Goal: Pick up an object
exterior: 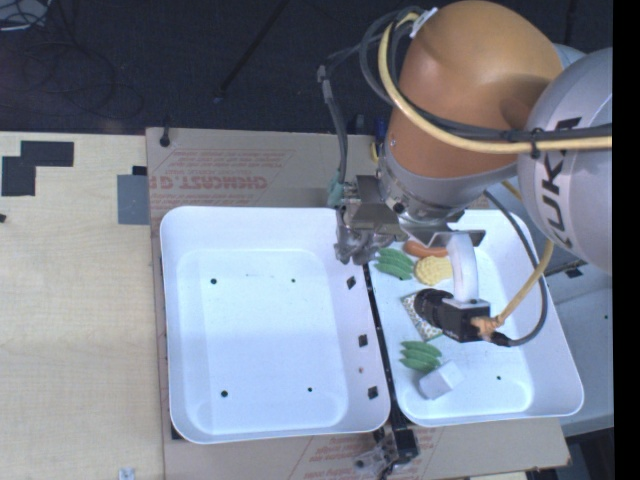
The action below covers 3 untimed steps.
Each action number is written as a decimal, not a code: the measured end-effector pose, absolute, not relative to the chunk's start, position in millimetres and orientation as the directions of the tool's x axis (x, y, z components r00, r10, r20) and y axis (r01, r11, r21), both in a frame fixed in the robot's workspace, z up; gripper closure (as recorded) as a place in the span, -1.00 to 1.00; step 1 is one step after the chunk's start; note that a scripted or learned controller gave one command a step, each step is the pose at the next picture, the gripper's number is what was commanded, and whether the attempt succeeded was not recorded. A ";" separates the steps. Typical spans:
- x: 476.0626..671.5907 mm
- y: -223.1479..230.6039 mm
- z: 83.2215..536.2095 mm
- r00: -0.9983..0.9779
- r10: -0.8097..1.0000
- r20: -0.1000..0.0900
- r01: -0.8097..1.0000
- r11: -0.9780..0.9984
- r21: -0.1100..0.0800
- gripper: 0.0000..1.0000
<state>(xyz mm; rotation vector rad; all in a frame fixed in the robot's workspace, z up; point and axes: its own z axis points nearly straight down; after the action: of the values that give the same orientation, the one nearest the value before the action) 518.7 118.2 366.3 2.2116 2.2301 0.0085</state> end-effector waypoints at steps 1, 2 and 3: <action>529.6 199.8 439.0 -0.009 1.000 0.003 1.000 0.009 0.005 1.00; 538.1 161.7 133.7 0.002 1.000 -0.007 1.000 -0.003 -0.020 1.00; 606.4 207.5 194.1 -0.004 1.000 0.002 1.000 0.004 0.005 1.00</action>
<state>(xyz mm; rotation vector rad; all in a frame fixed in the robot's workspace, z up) 606.4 207.5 194.1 2.2159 2.2237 0.0071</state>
